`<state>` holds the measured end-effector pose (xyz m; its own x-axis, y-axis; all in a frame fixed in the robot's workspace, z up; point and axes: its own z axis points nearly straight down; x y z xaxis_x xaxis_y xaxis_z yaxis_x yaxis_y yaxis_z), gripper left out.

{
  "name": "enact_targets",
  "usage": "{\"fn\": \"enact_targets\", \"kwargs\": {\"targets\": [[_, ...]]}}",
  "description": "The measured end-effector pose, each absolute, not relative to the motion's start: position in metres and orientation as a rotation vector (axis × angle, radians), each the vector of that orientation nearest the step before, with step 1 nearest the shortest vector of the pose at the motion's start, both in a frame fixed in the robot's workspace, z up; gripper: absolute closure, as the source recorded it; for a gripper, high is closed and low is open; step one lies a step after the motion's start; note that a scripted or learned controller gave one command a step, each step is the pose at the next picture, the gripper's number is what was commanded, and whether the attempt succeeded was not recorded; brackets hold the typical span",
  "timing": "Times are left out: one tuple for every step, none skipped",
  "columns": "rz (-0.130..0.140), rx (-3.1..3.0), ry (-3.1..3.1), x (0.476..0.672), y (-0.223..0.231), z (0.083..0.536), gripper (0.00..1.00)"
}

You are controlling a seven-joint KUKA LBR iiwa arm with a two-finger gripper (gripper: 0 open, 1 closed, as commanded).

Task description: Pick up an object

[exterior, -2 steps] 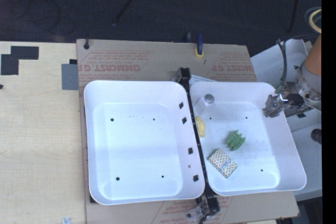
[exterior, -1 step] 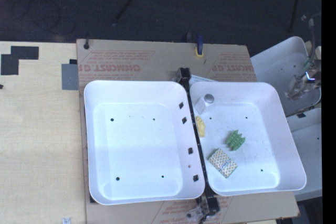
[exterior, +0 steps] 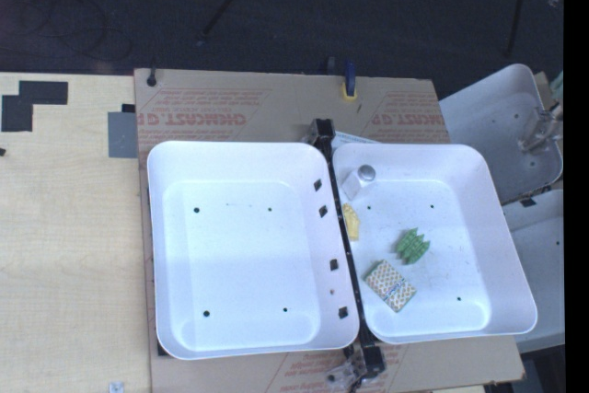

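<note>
Patterned packet (exterior: pixel 390 285) lies near-left in the right bin (exterior: pixel 497 198), long axis slanting far-left to near-right, green toy (exterior: pixel 412 246) just beyond; state of the jaws cannot be told

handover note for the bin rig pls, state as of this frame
Gripper: not in this frame, so nothing is held in view.
Objects: all in the right bin. Small grey cylinder piece near its upper left corner; yellow item against the left wall by the divider; green ridged toy mid-bin; patterned flat block lower down, lying tilted.
Left bin: no loose objects seen in it.
Done: no pick evident, everything lies on the bin floor.
Left: bring the arm in, pick one object. The green toy and the block sit clear of the walls, probably the easier grabs.
</note>
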<state>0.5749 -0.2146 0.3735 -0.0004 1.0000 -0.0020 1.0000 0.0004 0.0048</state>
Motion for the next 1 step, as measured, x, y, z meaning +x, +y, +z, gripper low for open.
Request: {"fn": "enact_targets", "kwargs": {"targets": [[-0.002,2.218,2.234,0.5910,-0.1358,0.3328,1.00]]}}
